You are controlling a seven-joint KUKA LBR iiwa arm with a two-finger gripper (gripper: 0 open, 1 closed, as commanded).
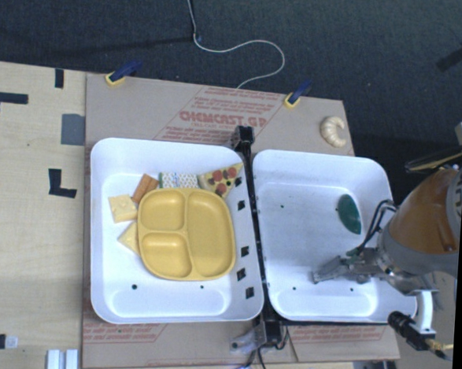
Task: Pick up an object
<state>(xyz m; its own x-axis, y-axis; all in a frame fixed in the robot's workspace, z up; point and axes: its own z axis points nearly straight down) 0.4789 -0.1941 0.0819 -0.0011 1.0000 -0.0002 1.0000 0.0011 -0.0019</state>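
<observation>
A dark green oval object [350,213] lies in the right bin [305,194], near its right wall. My gripper [325,272] hangs low over that bin's front right part, pointing left; it sits below and slightly left of the green object, apart from it. Nothing shows in it. The grey arm with its orange band [422,221] comes in from the right. In the left bin [101,234] a yellow divided plate [186,233] covers the middle. A tan square [122,208], an orange-brown block [145,188] and some patterned pieces [215,179] lie around the plate's far side.
The bins stand on a cardboard sheet [220,116] held by two clamps at its far edge. A pale shell-like lump [335,131] lies on the cardboard behind the right bin. A white cable [240,50] loops across the dark floor at the back.
</observation>
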